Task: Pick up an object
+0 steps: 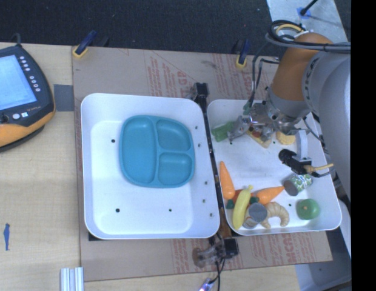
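Nothing is lifted yet. Far left of the gripper (244, 126) a blue divided plate (156, 150) sits in the left bin (91, 162). A green piece (222, 130) lies beside it, perhaps touching. Whether it grips, I cannot tell. Below it carrots (227, 180), banana (241, 208) and lime (307, 208) crowd the right bin (261, 162).

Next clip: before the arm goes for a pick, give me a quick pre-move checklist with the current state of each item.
1. Pincer over the right bin: ok, at its upper left area.
2. Target under the pincer: ok, a green piece lies at its tip.
3. Piece actually held: cannot tell, the tip is blurred.
4. Pickable items left: ok, orange carrot, yellow banana and green round fruit lie in the right bin.
5. Left bin set up: ok, the blue divided plate sits in it.
6. Clutter near the target: ok, the carrot lies apart, lower down.
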Tool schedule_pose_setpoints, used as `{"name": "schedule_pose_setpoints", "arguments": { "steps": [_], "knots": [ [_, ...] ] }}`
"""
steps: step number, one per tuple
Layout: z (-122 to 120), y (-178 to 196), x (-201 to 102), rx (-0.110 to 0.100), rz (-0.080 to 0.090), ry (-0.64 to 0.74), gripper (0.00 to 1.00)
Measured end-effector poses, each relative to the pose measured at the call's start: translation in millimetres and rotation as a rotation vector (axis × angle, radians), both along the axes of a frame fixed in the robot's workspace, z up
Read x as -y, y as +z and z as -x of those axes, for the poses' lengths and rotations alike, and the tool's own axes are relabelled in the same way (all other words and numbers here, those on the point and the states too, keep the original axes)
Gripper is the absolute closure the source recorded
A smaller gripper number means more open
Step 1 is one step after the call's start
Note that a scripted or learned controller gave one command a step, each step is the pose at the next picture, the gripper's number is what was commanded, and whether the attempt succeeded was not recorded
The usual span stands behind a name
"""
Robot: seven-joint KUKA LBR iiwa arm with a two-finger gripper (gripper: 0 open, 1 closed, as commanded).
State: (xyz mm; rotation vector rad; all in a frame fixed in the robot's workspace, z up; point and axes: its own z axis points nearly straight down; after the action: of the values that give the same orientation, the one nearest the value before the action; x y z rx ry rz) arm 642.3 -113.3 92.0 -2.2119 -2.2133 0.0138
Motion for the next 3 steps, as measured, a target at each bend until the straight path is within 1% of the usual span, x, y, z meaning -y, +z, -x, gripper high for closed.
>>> {"name": "schedule_pose_setpoints", "arguments": {
  "steps": [1,2,3],
  "knots": [
    [0,11,3,-0.003,0.003,0.003,1.00],
    [12,89,42,0.014,0.003,0.002,1.00],
    [13,88,41,0.012,0.002,0.002,0.00]
  ]
}}
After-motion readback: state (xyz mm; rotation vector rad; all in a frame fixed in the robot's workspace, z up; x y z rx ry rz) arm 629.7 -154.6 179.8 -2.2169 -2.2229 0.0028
